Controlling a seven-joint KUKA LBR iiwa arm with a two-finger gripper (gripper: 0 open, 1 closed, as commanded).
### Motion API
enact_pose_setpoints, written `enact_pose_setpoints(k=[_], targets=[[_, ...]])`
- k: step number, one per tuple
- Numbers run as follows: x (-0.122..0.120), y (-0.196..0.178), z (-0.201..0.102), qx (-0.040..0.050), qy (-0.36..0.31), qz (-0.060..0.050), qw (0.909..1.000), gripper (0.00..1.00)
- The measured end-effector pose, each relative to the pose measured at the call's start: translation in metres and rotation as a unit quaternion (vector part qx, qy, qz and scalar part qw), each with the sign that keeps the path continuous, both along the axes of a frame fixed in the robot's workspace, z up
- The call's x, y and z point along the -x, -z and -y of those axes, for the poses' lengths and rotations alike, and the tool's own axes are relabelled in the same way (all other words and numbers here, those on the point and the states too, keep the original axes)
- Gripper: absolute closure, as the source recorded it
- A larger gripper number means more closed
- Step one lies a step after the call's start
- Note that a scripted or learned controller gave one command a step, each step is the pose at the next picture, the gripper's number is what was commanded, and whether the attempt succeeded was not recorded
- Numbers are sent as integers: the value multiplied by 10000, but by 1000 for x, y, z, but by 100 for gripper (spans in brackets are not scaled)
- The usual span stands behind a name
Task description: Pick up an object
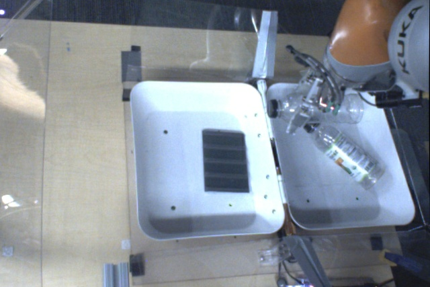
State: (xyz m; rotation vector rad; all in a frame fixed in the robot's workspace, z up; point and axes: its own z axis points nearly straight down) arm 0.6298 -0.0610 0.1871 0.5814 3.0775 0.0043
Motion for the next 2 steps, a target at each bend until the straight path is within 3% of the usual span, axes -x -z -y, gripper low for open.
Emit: enact_pose_setpoints(k=[1, 2], targets=[[-6, 46, 12, -2, 678, -1, 9977, 0], [-11, 0, -9, 0, -130, -1, 9999, 0]])
